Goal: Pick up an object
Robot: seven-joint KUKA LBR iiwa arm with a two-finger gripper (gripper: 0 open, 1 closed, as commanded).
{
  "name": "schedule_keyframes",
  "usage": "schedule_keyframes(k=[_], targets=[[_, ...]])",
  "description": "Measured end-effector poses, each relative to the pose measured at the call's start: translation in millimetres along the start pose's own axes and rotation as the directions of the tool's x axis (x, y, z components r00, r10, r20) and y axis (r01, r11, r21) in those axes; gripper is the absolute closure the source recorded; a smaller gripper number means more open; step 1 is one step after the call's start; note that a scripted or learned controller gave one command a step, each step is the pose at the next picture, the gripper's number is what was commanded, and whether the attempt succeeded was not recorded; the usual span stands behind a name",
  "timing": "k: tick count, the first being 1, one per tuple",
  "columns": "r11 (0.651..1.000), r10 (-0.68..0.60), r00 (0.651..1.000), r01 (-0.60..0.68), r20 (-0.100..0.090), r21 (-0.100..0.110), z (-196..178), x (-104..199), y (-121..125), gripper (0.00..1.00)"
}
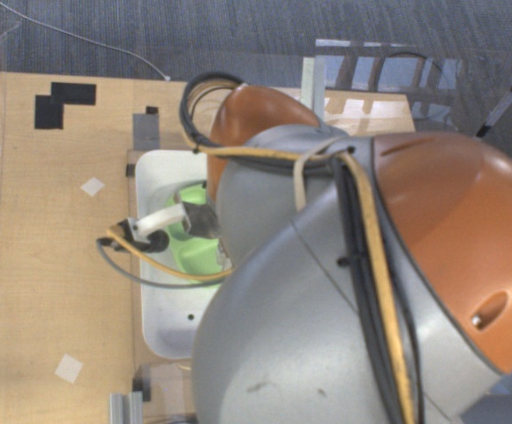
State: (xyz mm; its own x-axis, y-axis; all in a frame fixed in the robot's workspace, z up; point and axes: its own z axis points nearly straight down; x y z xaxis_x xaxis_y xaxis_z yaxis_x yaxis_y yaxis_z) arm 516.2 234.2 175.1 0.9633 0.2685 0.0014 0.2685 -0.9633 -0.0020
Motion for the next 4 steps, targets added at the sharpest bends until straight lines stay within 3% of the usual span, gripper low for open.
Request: schedule_keyframes(k=[1, 2, 3, 4], targets=[[0.998, 0.067, 0.998, -0.067, 0.000, 0.001, -15, -28, -9, 1.00], [0.997, 0.075, 0.997, -0.075, -0.009, 0.004, -172, -25, -4, 1.00], [0.994, -0.105, 0.994, 0.105, 0.005, -0.004, -76, -33, 10, 1.00], [0.697, -0.717, 0.697, 0.717, 0.003, -0.002, -126, -7, 21, 1.00]])
